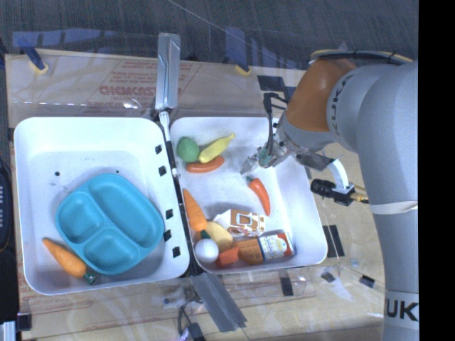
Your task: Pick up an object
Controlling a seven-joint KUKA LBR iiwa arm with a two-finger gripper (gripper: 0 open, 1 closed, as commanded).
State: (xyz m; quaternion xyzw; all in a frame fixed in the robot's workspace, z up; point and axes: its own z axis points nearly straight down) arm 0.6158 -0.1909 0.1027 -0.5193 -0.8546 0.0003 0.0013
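Right bin [306,212], near edge: a crowded heap of egg [207,249], bottle [264,247] and carton [244,222], with a long carrot [194,212] along the divider. Mid-bin, a small red pepper [259,194] lies alone on bare floor (the easiest target, in my judgement). Just beyond it the gripper [260,159] hangs low; finger state cannot be told, and nothing is seen held. Far corner: lime [188,149], banana [216,147], sausage [205,165] touching. Advice: centre over the pepper, straddle its narrow width, descend straight.
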